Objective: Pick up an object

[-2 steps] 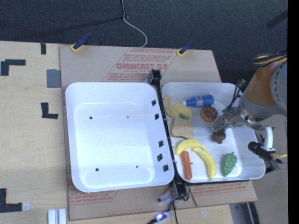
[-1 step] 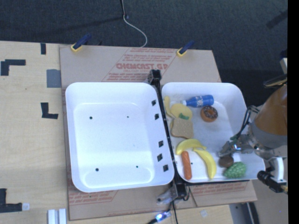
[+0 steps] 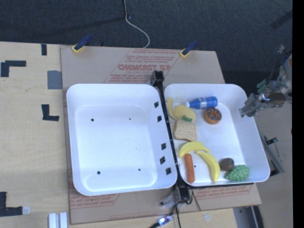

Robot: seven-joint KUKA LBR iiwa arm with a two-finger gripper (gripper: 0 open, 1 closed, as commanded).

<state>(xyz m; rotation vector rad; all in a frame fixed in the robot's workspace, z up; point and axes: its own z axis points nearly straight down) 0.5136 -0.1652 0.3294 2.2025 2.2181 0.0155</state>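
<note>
Several small toy food items lay in the right bin (image 3: 240,127), any of which could serve as the object to be picked. The blue bottle (image 3: 201,102) lay on its side near the far wall; beside it sat a round brown doughnut (image 3: 213,115). Along the divider were a yellow piece (image 3: 183,112), a slice of bread (image 3: 185,131) and a red sausage (image 3: 189,168). A banana (image 3: 204,156) curved across the near half, with a dark rounded item (image 3: 226,164) and a green bunch (image 3: 237,173) in the near right corner.

All were judged light, probably hollow plastic or foam, stiff enough for a firm pinch and not fragile. The bottle appeared smooth and inclined to roll; a grip across its middle, square to its axis, was judged soundest. The banana offered a narrow body to be taken across its width. The bread lay flat and low, a poor candidate.

The gripper (image 3: 247,109) stood at the right rim of the right bin, apart from every item and holding nothing. Its state could not be told: the tool was small, dark and partly cut off. The arm behind it was largely out of frame. The left bin (image 3: 78,96) held no items. The dark item's identity could not be established.
</note>
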